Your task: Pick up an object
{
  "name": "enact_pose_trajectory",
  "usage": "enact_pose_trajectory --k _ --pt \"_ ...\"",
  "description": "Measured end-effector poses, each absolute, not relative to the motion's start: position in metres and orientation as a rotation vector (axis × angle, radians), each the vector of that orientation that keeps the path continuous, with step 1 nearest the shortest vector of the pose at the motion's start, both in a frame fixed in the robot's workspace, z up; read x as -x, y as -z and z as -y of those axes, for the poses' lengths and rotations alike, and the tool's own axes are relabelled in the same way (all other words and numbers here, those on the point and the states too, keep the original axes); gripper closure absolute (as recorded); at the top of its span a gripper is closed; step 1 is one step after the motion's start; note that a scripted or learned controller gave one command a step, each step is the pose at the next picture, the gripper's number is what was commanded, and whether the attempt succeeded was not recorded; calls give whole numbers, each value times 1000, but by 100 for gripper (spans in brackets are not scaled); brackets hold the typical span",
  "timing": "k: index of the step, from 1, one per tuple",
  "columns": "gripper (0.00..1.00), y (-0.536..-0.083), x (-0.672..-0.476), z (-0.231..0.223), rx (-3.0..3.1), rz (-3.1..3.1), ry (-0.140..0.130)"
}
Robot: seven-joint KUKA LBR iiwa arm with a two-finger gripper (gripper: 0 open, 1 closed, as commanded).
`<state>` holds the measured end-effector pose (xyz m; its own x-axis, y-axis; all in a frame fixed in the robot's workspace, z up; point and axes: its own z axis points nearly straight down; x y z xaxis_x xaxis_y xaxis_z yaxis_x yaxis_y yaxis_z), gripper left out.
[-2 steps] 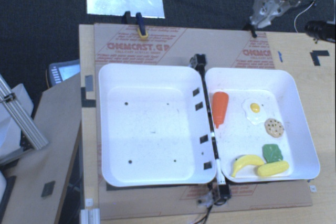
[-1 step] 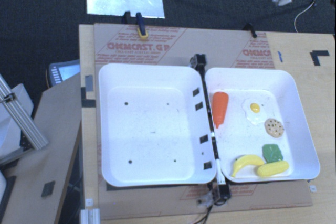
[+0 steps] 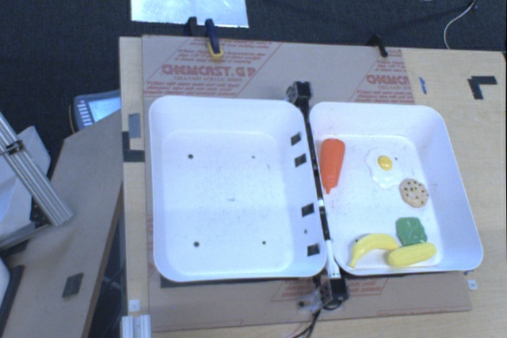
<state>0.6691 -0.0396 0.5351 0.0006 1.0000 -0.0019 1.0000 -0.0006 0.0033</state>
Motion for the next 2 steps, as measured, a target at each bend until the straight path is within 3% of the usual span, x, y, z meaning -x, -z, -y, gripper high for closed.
enact_pose_trajectory --k 2 --pt "100 -536 -668 43 -2220 -2219 -3"
